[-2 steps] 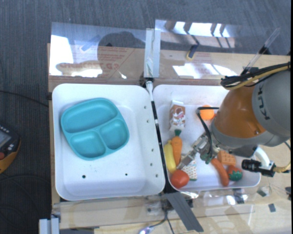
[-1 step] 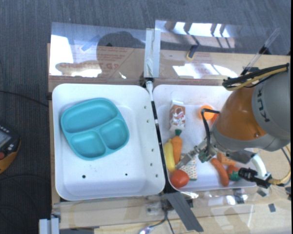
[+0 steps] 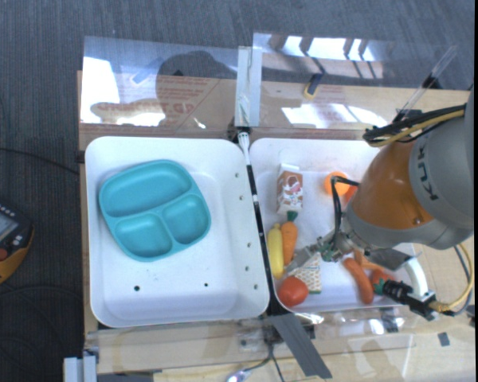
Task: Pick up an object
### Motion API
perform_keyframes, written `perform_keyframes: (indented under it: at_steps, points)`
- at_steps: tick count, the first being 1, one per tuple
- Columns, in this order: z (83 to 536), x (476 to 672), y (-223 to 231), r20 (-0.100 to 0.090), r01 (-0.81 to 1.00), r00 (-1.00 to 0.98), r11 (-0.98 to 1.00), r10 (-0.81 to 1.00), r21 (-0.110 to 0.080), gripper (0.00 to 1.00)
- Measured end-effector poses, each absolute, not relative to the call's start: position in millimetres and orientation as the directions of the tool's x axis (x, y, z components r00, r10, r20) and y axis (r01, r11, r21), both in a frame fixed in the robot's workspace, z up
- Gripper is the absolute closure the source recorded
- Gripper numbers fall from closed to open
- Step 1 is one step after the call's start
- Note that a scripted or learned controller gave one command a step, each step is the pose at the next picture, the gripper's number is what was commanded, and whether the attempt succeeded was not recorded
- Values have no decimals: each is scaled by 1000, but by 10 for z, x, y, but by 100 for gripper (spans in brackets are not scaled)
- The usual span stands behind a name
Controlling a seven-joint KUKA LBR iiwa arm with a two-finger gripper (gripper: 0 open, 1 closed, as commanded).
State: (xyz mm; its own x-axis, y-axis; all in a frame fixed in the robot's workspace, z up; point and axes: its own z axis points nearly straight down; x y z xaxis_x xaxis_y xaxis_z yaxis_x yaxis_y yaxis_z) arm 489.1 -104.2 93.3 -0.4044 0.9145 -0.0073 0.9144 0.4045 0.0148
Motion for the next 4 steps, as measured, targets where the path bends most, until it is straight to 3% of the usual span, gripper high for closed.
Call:
perform_keyframes:
  at_steps: [1, 2, 3, 4]
  points:
    - [900, 4894, -1057, -4, 997, -75, 75, 997, 17, 0]
    - [898, 5331, -1003, -9, 990, -142, 142, 990, 10, 0]
    - [878, 6580, -1063, -5, 986, -165, 165, 986, -4, 0]
    - [990, 6570, -1074, -8, 986, -167, 167, 986, -12, 100]
